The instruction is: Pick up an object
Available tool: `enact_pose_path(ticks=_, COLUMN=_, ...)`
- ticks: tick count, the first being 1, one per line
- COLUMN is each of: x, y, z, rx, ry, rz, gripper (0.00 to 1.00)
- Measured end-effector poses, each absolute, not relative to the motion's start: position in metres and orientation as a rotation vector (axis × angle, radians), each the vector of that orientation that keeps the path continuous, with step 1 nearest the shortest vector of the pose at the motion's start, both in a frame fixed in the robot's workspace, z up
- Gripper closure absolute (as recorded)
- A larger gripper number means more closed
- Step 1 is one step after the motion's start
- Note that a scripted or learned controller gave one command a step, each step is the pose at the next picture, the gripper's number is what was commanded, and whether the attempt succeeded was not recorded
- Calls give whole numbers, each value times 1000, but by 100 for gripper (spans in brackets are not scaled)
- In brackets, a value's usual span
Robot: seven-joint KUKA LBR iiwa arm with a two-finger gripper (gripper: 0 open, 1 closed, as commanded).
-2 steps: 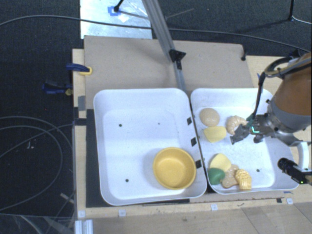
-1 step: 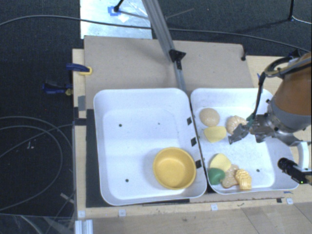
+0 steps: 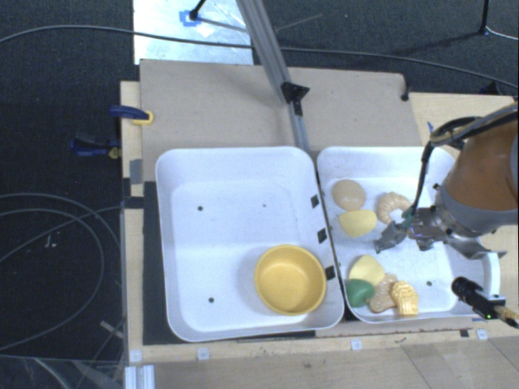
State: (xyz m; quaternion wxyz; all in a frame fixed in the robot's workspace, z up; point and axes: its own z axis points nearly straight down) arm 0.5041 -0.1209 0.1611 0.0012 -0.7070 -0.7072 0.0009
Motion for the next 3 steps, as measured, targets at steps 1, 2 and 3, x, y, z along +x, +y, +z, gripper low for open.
enact_pose_path(ticks=1, x=508, y=-122, z=118, rx=-2219, ry=-2220, rz=2, gripper=0)
enact_pose_path(ticks=2, x=509, y=-121, z=90, rx=-2220, ry=-2222, rz=0, gripper=0)
enact_pose_path(ticks=3, x=510, y=-122, z=101, rx=-2223, ry=-2223, rz=-3, gripper=100)
